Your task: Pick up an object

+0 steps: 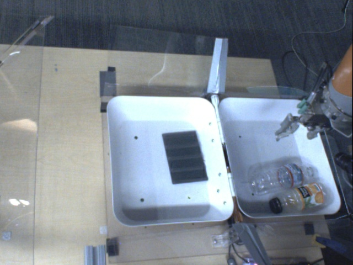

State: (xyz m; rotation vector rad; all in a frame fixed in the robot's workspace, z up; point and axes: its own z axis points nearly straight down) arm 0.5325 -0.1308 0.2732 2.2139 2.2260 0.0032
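Observation:
A black ribbed rectangular pad (185,157) lies flat in the middle of the left bin (124,148). Two bottles rest on their sides in the near part of the right bin (248,120): a clear plastic bottle (276,176) and, just in front of it, a bottle with a black cap and a yellow-orange label (296,198). My gripper (298,128) hangs over the far right part of the right bin, above and behind the bottles. Its fingers stand open with nothing between them.
A metal post (217,65) rises behind the seam between the bins. A clear sheet covers the wooden bench on the left (49,148). Cables trail behind the arm (309,54) at the upper right.

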